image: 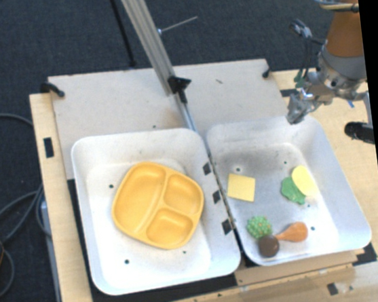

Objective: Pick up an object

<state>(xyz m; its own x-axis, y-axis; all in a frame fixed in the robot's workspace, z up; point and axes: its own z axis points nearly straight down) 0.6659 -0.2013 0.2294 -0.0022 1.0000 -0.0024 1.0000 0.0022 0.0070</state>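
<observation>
- Eyes on the yellow square block [241, 187] first: it lies flat in the right bin [325, 144], left of centre, standing clear of everything else. I judge it light and stiff, probably foam or plastic, so a pinch across two opposite edges should hold; being so thin, it could slip under my tips.
- Lower down, the green broccoli piece [258, 226] touches the brown round piece [268, 246], and the orange drumstick [294, 232] runs off to their right. Crowded there; I'd likely knock one while going for another. The drumstick's narrow neck looks the best spot to take, hard and a little slick, I'd guess.
- Right of centre, the pale yellow piece [305, 182] overlaps the green leafy piece [292, 191]. Rounded and smooth-looking, so a likely slider.
- My claw [296, 110] hangs over the bin's upper right rim, well apart from all of them. Whether it is open or closed, I cannot tell from here; nothing visible in it.
- Nothing lifted yet, that's my read.
- Over in the left bin [95, 165], a yellow divided plate [158, 204] sits mid-bin, broad and awkward to grab.
- Both bins rest on the table [54, 197].
</observation>
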